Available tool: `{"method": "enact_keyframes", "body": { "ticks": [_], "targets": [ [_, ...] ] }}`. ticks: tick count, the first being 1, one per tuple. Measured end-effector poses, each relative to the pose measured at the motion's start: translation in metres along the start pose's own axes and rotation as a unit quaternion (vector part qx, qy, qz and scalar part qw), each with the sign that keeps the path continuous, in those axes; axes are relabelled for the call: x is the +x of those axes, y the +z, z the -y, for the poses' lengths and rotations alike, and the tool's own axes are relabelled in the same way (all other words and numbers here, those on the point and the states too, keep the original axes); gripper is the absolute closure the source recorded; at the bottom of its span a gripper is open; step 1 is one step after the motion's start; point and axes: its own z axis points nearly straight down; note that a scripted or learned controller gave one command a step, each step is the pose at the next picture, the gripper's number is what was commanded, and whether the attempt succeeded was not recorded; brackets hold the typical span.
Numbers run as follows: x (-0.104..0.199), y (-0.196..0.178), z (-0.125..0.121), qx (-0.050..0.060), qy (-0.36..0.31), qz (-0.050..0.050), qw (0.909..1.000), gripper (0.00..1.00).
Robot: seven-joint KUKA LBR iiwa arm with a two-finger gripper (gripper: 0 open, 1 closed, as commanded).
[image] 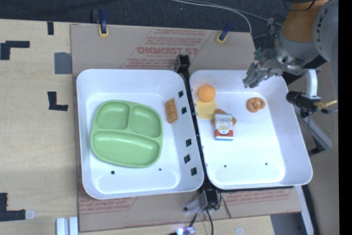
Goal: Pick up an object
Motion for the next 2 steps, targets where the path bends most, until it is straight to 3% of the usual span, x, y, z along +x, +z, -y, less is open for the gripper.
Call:
{"method": "enact_keyframes", "body": {
  "ticks": [1, 2],
  "targets": [
    [0.001, -0.041, -0.001, 0.000, 0.000, 0.000, 1.0000, 1.00],
    [0.048, -0.050, 0.015, 0.003, -0.002, -0.001, 1.0000, 1.00]
  ]
}}
